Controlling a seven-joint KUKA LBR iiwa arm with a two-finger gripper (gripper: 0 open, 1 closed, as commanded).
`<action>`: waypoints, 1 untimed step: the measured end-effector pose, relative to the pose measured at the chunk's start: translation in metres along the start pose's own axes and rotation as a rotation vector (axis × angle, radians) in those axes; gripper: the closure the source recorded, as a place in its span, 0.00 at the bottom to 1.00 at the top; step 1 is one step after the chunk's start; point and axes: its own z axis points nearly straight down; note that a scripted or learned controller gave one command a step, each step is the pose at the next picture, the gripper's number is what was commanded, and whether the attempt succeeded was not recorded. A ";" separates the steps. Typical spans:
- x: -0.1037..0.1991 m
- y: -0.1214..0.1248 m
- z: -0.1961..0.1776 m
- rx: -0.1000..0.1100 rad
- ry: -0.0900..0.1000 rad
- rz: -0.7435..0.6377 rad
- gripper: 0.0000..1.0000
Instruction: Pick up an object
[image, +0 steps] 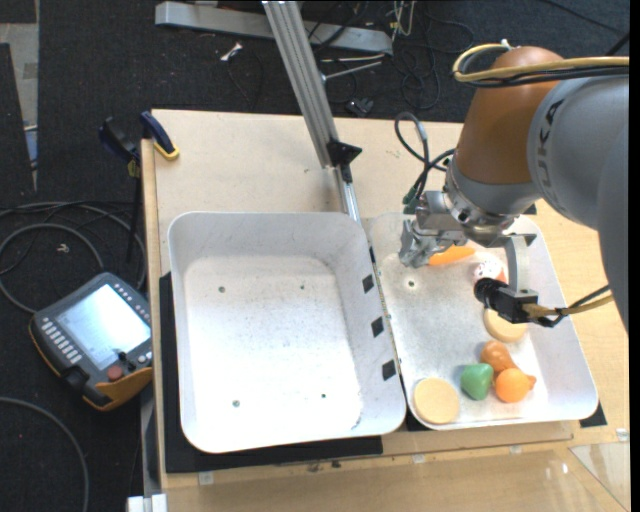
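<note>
Nearest you, in the right bin (560, 345), lie a tan disc (437, 399), green piece (477, 380) and orange fruit (513, 385). Your gripper (415, 252) hovers farther back beside an orange carrot (452, 256); its grip cannot be made out.

Left bin (200, 300) open; right bin (430, 330) front cluttered.

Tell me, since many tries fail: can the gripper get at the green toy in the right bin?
Probably yes. The green toy lies uncovered near the front rim, but orange pieces crowd its right side. The gripper hangs over the bin's far end.
</note>
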 end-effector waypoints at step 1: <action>0.049 0.017 0.012 0.001 0.000 0.001 1.00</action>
